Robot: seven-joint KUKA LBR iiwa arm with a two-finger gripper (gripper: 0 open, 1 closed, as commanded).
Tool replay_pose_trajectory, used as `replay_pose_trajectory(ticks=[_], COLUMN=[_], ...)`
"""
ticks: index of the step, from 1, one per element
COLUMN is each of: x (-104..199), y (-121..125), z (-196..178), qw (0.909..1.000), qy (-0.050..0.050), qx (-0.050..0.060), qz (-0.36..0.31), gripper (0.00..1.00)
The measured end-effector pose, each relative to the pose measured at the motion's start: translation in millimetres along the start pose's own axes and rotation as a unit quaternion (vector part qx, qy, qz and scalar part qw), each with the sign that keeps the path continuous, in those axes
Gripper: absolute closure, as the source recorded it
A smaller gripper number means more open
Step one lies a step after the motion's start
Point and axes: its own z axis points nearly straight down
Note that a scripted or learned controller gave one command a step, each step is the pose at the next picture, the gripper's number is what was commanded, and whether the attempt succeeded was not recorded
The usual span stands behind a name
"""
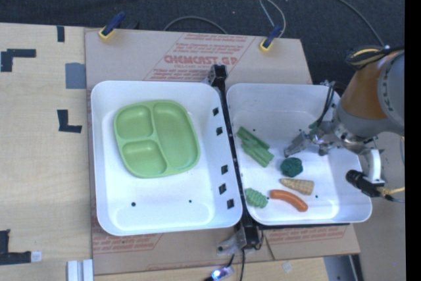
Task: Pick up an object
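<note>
We're mid-approach: hand [297, 143] spread, holding nothing, right-centre of frame above the round dark-green toy [292, 166]; next, drop and pinch.

Five toy foods lie before me at lower right: green celery [254, 146], dark broccoli [293, 166], corn [297, 185], orange hotdog [289, 200], small green piece [256, 197].

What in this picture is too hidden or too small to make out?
- Gripper, camera view: too small and blurred to tell how its fingers stand, or whether it touches the dark green piece below it.
- Arm: cut off by the picture's right edge.
- Small green toy: too small to identify.
- Divider between the bins: its black fittings are too small to read.
</note>
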Motion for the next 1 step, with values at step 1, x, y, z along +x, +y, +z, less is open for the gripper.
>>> replay_pose_trajectory(ticks=[1], x=[-0.8], y=[1.5], z=[-14.3], qw=[1.0], qy=[-0.001], qx=[-0.002], qz=[0.0], gripper=[1.0])
